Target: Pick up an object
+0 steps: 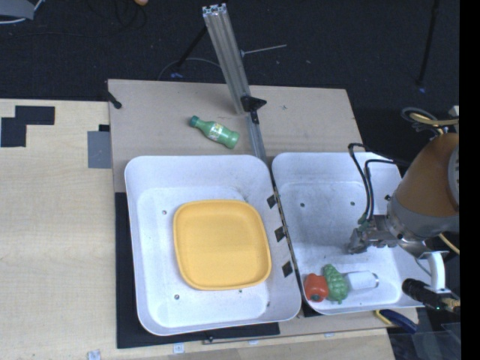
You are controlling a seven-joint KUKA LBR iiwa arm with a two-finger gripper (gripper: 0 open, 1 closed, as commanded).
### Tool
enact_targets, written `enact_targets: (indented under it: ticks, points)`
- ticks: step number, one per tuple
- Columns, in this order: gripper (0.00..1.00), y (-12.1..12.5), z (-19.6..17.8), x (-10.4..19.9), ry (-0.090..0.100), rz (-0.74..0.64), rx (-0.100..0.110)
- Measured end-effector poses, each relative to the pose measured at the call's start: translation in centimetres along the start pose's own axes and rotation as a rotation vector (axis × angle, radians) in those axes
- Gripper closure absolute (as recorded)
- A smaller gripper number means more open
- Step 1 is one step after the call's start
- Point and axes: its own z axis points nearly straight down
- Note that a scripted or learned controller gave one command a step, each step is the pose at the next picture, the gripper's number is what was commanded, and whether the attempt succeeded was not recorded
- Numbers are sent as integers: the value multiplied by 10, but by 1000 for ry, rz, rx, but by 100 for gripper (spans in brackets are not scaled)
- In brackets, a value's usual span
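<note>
The left bin holds a yellow plate. The plate lies flat in the middle of that bin. Behind the left bin, on the bare bench, a small green bottle lies on its side. A grey metal bar leans up from the bench just right of the bottle.

The right bin touches the left bin along one edge. Three small things sit together at its front edge: a red toy, a bumpy green toy touching the red one, and a white tube just right of the green one. Any of these could be the thing to pick up.

The gripper comes in from the right. It hangs low in the right bin, a little behind the three small things and a bit to their right. I cannot tell if the jaws are apart or closed, because they look dark and small. Nothing can be seen between them.

I think the arm is at the reaching step, and no pick is done yet. Next, the gripper needs to move toward the front of the right bin, sit over one toy, go down, and close on it.
</note>
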Motion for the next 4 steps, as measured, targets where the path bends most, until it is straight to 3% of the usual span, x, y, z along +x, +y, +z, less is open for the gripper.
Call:
enact_targets:
  ticks: [2, 3, 4]
  points:
    - [100, -8, -97, -2, -1, -2, -4]
    - [100, -8, -117, -3, -1, -2, -2]
    - [100, 2, -120, 59, 1, -7, 0]
